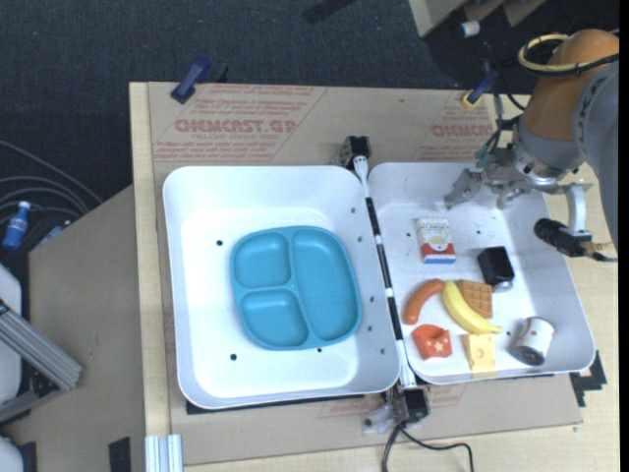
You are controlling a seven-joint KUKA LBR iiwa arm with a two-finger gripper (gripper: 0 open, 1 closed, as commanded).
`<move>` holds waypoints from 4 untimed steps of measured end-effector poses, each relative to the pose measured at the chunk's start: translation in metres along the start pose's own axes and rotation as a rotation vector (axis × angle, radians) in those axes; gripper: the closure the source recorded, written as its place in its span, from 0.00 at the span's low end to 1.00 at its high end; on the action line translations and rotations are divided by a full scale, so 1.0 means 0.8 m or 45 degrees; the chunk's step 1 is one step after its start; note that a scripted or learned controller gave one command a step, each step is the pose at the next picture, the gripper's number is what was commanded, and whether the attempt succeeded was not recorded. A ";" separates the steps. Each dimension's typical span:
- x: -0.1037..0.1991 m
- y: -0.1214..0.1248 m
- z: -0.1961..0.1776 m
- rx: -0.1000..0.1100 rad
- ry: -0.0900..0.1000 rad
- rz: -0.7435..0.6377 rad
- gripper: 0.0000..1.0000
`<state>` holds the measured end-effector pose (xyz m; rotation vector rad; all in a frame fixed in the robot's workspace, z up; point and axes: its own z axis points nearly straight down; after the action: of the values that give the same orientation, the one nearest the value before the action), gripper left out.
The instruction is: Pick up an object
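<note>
I saw the arm [565, 87] come in from the right, orange band above the wrist, with the gripper [479, 187] low over the far end of the right bin [393, 180]. Fingers [458, 194] looked spread apart, nothing between them. They sat over bare bin floor, just beyond the small carton.

Right bin contents, all loose on the floor:
- small carton [434, 239], white with red and blue print, nearest the gripper but apart from it
- black block [495, 265], to the right of the carton
- orange sausage [423, 299], curved, near the divider
- banana [463, 308], just beside the sausage, touching or overlapping the waffle [479, 297]
- red piece [431, 341] at the near edge, shape unclear
- yellow cheese wedge [481, 351], right of the red piece
- silver can [531, 340] on its side, near right corner

Left bin [187, 264] held a blue divided plate [294, 286], three compartments, roughly centred.

Both bins sat on a cardboard sheet [246, 116] on the tabletop. Blue clamp [191, 81] at the sheet's far left corner.
</note>
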<state>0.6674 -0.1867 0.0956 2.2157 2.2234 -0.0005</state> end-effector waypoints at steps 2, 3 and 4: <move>0.111 -0.088 0.014 0.005 0.004 0.004 0.00; 0.111 -0.088 0.001 0.003 0.004 0.006 1.00; 0.175 -0.152 -0.112 0.002 0.004 0.003 1.00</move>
<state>0.5456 -0.0468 0.1850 2.2210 2.2231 0.0007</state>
